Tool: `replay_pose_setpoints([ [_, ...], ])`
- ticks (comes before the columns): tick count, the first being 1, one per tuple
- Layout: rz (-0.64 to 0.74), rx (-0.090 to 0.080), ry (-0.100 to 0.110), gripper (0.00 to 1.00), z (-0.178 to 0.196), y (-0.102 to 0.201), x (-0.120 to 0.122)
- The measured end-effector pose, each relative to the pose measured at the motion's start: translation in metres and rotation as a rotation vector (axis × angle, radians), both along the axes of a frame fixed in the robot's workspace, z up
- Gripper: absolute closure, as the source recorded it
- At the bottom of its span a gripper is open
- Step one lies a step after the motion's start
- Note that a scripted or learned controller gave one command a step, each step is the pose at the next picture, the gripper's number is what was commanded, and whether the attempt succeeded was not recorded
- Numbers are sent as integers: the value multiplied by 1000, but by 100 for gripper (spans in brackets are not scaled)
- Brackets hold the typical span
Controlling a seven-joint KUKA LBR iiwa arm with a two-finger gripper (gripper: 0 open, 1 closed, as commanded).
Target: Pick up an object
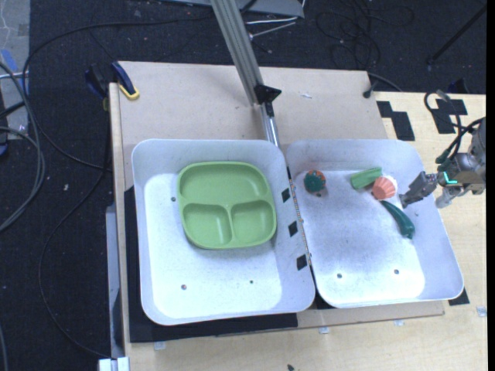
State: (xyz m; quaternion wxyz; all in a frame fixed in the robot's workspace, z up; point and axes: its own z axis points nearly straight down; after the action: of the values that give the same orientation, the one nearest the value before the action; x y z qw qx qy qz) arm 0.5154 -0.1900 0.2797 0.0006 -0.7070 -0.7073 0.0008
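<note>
Several small objects lie in the right bin (363,284). A green and red ball (314,181) rests near its upper left. A light green block (365,178) sits beside an orange piece (384,188). Just below them a long teal object (400,216) lies at a slant. My gripper (420,188) hangs over the bin's right rim, just right of the orange piece and above the teal object's upper end. I see nothing held in it.
The left bin (155,284) holds a green divided plate (228,205). A metal pole (240,45) slants across the bench's back. Cables lie on the dark floor to the left and behind.
</note>
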Motion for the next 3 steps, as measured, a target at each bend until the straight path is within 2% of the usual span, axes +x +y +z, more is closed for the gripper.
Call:
replay_pose_setpoints([
  [1,0,0,-2,0,1,0,0],
  [2,-1,1,1,0,-46,2,-8],
  [3,-1,2,4,0,-110,7,-6],
])
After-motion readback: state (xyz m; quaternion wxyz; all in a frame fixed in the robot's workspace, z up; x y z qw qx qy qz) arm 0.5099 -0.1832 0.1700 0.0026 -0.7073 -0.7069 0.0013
